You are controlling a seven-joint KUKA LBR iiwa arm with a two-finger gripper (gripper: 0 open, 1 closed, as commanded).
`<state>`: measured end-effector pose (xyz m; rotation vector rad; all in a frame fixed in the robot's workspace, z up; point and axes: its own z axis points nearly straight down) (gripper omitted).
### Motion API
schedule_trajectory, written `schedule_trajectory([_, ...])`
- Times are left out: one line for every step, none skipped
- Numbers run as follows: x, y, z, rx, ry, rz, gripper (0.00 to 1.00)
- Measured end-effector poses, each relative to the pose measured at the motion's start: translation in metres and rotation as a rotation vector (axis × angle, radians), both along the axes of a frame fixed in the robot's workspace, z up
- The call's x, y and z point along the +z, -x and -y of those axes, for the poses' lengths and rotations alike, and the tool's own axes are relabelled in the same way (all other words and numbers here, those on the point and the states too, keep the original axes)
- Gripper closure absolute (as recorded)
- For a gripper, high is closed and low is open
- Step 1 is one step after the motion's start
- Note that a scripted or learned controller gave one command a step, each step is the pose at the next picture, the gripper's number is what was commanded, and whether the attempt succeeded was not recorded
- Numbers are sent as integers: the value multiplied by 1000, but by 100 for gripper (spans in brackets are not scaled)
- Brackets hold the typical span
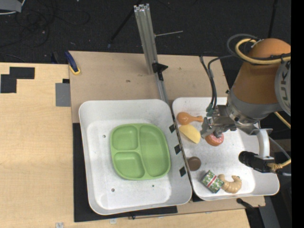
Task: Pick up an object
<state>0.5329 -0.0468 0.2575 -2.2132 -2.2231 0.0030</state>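
Arm (259, 87): bulbous orange band above the wrist, grey housing below it and at the right. Yellow-and-black cable loops over the top of the orange section; a dark cable runs down its left side. Gripper (212, 127): grey and black metal, compact, with small mechanical parts.

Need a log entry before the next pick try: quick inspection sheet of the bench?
Surface: two white bins, left bin, right bin.
Job's things: in right bin, orange piece, yellow piece, red piece, brown disc, green packet, tan piece.
Clutter: green divided tray in left bin.
Grippers: gripper low over red piece.
Cables: cable beside arm.
Surroundings: metal post.
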Motion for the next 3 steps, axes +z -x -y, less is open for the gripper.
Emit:
schedule_trajectory([2,-14,-53,1,0,2,100])
schedule_trajectory([-11,-29,-94,-1,2,2,100])
schedule_trajectory([-24,-39,-136,-1,2,2,100])
